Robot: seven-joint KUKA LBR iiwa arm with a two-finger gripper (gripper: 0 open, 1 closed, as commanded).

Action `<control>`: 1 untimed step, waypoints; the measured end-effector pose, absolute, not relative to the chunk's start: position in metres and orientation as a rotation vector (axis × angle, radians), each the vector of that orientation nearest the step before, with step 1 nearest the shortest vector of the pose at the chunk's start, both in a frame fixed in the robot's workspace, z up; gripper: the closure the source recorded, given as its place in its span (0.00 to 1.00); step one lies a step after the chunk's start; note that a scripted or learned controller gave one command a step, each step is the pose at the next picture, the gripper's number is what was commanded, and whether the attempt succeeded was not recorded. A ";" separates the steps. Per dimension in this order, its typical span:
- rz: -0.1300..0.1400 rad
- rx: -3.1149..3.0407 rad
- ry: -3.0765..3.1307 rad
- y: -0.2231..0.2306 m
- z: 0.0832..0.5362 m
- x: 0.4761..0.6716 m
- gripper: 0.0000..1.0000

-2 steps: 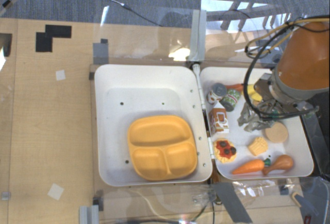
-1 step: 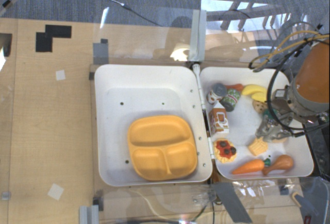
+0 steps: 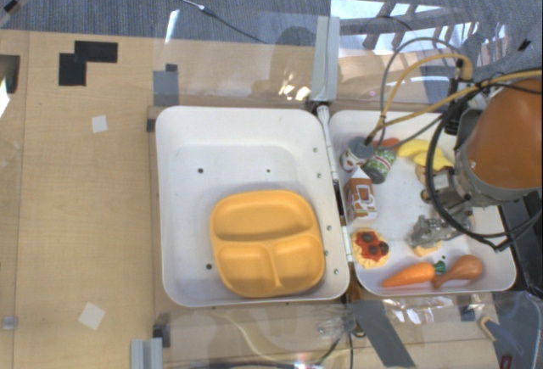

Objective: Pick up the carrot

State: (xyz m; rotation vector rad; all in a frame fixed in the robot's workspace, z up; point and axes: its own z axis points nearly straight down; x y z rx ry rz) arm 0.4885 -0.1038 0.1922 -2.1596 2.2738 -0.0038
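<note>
Bright, even overhead lighting. Soft, faint shadows inside white bins (image 3: 182, 189). Glare on clear panels (image 3: 399, 19) at top and along bottom edge. Sharp focus throughout, slight graininess.

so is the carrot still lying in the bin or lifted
Lying in the bin: the carrot rests flat on the right bin's floor, with the gripper above it.

A yellow-orange plastic compartment tray (image 3: 267, 242) lies in the white left bin (image 3: 182, 189). In the white right bin (image 3: 506, 274), at lower right of the frame, the orange carrot (image 3: 409, 276) has a green top, beside a red-and-yellow pizza slice (image 3: 371, 248) and a yellow banana (image 3: 422, 153).
</note>
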 end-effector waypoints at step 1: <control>-0.007 -2.493 1.900 -0.061 0.235 0.504 1.00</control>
